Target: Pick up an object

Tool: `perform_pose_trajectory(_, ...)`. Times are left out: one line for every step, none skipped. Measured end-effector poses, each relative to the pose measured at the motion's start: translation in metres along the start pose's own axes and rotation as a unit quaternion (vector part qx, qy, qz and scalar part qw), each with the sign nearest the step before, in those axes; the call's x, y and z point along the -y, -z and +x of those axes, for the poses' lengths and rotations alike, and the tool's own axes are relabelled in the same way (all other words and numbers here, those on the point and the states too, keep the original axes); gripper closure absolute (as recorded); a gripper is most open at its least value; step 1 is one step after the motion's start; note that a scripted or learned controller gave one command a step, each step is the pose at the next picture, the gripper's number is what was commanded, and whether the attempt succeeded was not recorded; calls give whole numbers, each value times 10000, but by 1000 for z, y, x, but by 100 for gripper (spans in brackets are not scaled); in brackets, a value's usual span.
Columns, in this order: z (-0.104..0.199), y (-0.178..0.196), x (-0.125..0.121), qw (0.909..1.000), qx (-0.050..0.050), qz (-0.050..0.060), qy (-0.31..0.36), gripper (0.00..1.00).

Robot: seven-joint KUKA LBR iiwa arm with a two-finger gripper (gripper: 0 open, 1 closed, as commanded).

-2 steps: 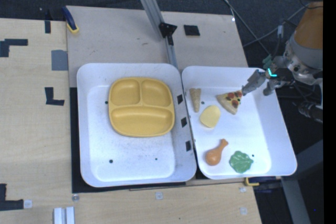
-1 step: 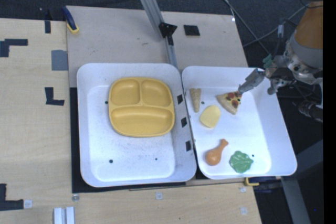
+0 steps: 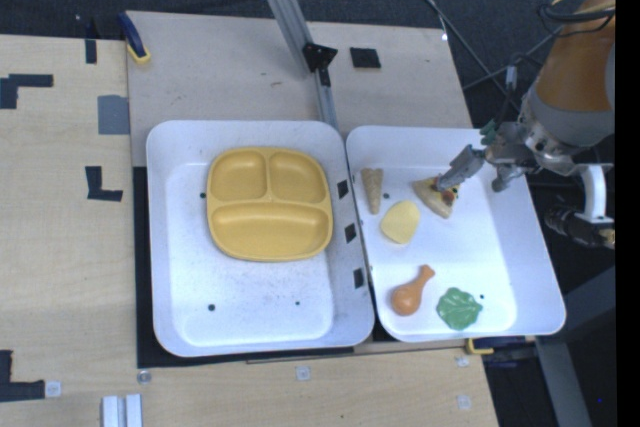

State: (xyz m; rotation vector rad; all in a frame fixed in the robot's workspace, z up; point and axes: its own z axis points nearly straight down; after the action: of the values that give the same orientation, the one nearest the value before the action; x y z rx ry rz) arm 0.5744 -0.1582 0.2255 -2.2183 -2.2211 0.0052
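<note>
The bench [image 3: 60, 215] lies pale and wood-grained, and on it sit two shallow white bins of smooth plastic with rounded corners. The left bin [image 3: 180, 315] carries a glossy yellow divided plate [image 3: 268, 203], three compartments, sitting toward its twelve o'clock. The arm [image 3: 575, 75] comes in from three o'clock, orange band over a grey wrist, and its gripper [image 3: 450, 183] is down at the right bin [image 3: 520, 255], toward one o'clock inside it. The tip is right on a tan wedge [image 3: 437, 199], which looks like a toy slice of bread or cake; the wedge lies just toward seven o'clock of the tip, touching it as far as I can see. Whether it has a grip on the wedge, I cannot tell from here. Toward eight o'clock sits a smooth yellow lump [image 3: 399, 222], a pale ribbed cone [image 3: 372, 189] stands at nine, an orange drumstick [image 3: 410, 292] lies on a slant near six, and beside it a crinkly green leaf [image 3: 458, 308].
</note>
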Motion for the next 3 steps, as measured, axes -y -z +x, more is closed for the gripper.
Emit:
perform_pose_trajectory(1,-65,0,10000,-5,12,-2,0)
perform_pose_trajectory(-2,-129,2,10000,-4,10,-3,0)
perform_pose_trajectory(-1,-115,2,10000,-3,-2,6,100)
